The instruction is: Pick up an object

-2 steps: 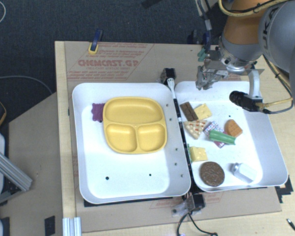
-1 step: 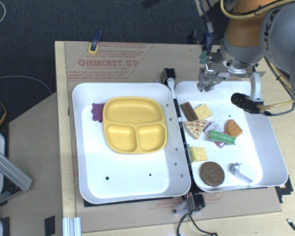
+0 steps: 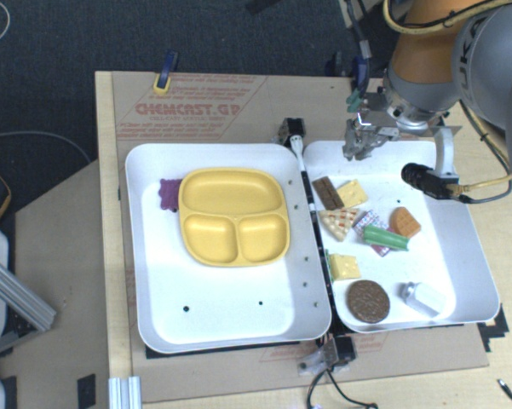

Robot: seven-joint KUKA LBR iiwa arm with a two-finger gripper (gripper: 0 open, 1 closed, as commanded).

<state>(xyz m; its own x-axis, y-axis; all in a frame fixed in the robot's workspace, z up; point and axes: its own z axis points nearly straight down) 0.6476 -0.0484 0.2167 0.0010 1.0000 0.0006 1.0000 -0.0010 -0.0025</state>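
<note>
My gripper (image 3: 359,146) hangs over the far left corner of the right bin (image 3: 468,254), well above its floor, with nothing seen between its fingers. Below it in that bin lie a brown bar (image 3: 327,192), a pale yellow wedge (image 3: 352,193), a waffle-patterned slice (image 3: 338,223), a green stick (image 3: 384,239), an orange-brown nugget (image 3: 404,221), a yellow cheese square (image 3: 344,267), a round brown cookie (image 3: 368,300) and a small silver-white piece (image 3: 419,297).
The left bin (image 3: 145,254) holds a yellow divided plate (image 3: 234,215) with a purple item (image 3: 169,192) at its left edge. A yellow-and-blue clamp (image 3: 163,75) sits at the bench's far edge. The bin divider (image 3: 311,220) runs between the bins.
</note>
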